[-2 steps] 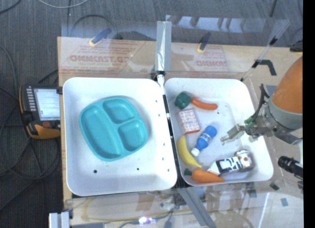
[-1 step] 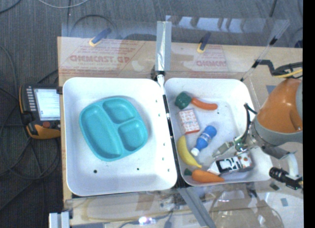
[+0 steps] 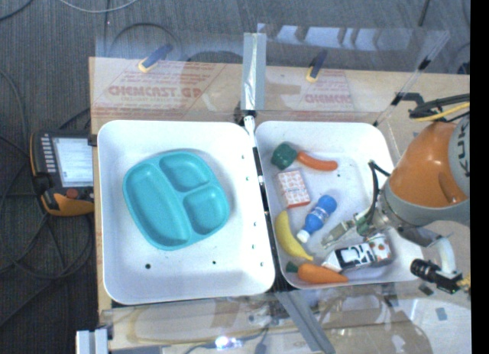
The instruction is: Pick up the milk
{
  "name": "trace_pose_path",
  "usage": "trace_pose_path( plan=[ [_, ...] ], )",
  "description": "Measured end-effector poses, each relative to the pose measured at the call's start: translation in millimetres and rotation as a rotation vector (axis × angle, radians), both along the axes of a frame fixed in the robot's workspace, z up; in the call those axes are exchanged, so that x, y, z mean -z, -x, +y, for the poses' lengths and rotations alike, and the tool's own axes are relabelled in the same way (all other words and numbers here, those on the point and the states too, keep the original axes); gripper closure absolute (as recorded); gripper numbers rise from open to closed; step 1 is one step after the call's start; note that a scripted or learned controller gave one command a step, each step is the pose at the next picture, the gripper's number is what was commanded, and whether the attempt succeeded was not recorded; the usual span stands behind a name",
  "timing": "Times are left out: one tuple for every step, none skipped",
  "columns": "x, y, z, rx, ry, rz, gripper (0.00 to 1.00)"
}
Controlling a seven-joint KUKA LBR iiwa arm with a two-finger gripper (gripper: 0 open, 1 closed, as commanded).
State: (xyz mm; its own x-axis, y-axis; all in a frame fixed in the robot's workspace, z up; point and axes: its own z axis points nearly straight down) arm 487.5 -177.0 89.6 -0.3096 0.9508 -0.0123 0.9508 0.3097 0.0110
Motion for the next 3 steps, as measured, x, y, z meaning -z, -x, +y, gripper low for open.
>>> trace_pose_path(
  plan=[
    [0.1,0.3,-0.9,-0.054,0.000,0.002,0.00],
    [0.4,-0.7,-13.8,-0.051,-0.008,0.003,0.00],
    [-85.9,2.7,16.9,-0.269,-0.008,0.014,0.00]
  ],
)
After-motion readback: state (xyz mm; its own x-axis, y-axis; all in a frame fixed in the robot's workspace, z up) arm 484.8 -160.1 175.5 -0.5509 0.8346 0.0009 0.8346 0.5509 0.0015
